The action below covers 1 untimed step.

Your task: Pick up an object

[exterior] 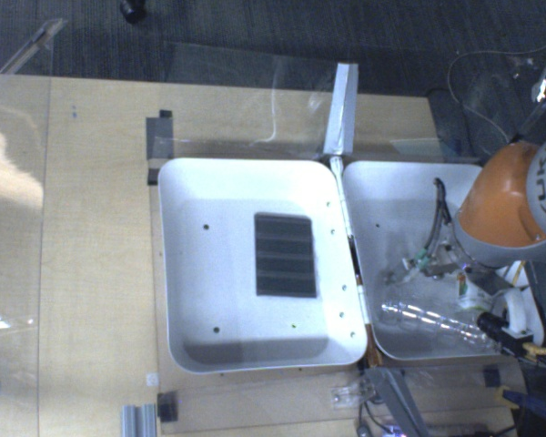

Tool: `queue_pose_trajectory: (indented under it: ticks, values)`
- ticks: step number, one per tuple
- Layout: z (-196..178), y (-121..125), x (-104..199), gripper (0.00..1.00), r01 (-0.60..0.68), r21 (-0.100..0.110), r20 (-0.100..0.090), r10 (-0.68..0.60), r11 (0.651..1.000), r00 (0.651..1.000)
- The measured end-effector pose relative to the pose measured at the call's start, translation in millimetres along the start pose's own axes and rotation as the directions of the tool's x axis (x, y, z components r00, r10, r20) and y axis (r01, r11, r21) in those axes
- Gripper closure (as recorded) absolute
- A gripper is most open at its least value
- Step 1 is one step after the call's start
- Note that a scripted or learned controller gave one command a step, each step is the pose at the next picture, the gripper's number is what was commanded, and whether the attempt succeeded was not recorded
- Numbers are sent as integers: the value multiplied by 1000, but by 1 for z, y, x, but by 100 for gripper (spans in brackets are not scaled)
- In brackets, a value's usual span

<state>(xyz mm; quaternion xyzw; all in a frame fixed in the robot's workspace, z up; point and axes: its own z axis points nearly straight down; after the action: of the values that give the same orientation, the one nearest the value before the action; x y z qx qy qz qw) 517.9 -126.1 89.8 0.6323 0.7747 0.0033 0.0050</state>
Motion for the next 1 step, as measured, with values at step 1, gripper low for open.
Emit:
queue_pose_trajectory:
  ticks: [1]
  values:
    - [-63,18,-73,0,-24,3,0,24,1000,1000]
